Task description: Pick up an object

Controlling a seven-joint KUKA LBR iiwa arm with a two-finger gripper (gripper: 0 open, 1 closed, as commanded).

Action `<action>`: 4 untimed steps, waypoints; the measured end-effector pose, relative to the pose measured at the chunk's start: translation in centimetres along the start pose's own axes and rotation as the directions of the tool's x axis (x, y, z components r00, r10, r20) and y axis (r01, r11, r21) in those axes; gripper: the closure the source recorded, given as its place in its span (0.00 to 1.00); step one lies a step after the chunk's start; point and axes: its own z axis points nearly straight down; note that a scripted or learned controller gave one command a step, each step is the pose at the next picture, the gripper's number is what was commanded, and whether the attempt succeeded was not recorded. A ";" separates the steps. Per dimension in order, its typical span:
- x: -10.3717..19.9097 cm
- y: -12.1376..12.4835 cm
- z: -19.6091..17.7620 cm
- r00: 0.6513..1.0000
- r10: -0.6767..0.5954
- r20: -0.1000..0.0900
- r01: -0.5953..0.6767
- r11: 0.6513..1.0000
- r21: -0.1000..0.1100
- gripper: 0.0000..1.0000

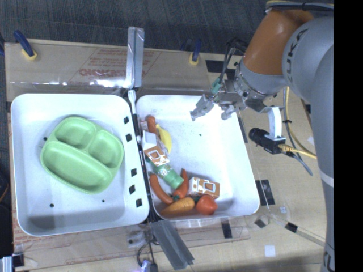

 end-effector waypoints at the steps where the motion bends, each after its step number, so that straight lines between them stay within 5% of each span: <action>1: 1.7 0.7 13.2 0.971 -0.238 0.000 0.238 0.971 0.000 0.00; 2: 3.3 6.1 15.9 0.971 -0.238 0.002 0.238 0.971 -0.003 0.00; 3: 1.8 -0.2 16.0 0.926 -0.379 0.001 0.379 0.926 -0.002 0.00; 4: 1.8 -0.1 14.9 0.924 -0.383 0.002 0.383 0.924 -0.002 1.00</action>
